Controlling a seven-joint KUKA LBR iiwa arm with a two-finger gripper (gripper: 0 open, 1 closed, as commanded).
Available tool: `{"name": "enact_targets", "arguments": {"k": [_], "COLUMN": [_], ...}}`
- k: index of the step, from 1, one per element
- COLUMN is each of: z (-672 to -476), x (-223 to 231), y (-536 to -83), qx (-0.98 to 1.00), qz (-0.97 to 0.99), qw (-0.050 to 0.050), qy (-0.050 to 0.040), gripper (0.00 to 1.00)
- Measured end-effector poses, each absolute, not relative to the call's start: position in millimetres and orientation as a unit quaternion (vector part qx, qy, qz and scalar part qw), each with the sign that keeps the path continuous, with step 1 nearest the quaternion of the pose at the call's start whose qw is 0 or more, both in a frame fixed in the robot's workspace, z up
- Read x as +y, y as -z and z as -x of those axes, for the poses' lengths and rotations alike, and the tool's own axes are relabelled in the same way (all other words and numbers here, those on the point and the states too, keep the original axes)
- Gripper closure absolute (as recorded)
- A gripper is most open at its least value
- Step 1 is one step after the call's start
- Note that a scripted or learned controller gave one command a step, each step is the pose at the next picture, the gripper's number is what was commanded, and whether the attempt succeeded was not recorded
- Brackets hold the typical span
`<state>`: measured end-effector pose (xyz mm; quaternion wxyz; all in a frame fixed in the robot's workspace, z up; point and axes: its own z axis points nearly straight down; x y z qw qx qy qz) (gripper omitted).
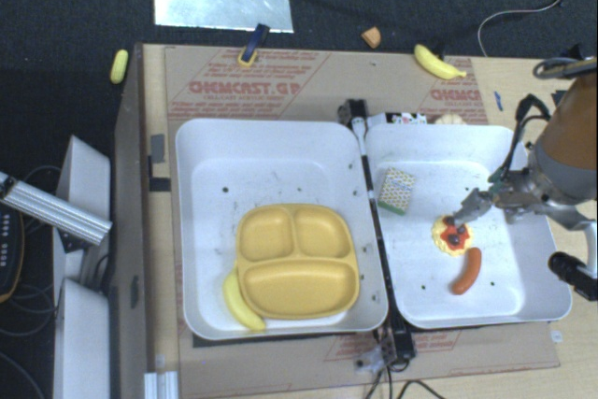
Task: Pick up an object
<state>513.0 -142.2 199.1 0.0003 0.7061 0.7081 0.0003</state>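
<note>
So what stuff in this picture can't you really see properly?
- End effector, camera view: too small and blurred to tell whether it grips anything.
- Small yellow and orange thing: the end effector's tip overlaps it; too blurry to name.
- Banana in the left bin: partly hidden under the yellow tray.
- Arm: cut off by the right edge.

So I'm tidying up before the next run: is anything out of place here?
Yes. A banana lies on the bench behind the right bin, outside both bins. A small orange piece and a yellow object lie past the bench's edge on the dark floor.
</note>
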Motion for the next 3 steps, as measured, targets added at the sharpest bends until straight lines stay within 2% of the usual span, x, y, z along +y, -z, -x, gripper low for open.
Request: {"name": "enact_targets", "arguments": {"k": [1, 2, 3], "z": [-488.1, -540.4, -541.3], "x": [-162, -127, -128], "y": [-117, -87, -98], "qx": [0.707, 0.708, 0.708], "qz": [-0.707, -0.706, -0.706], "qw": [0.000, 0.003, 0.005], "qy": [0.0003, -0.0025, -0.0032], "gripper": [0.00, 0.00, 1.00]}}
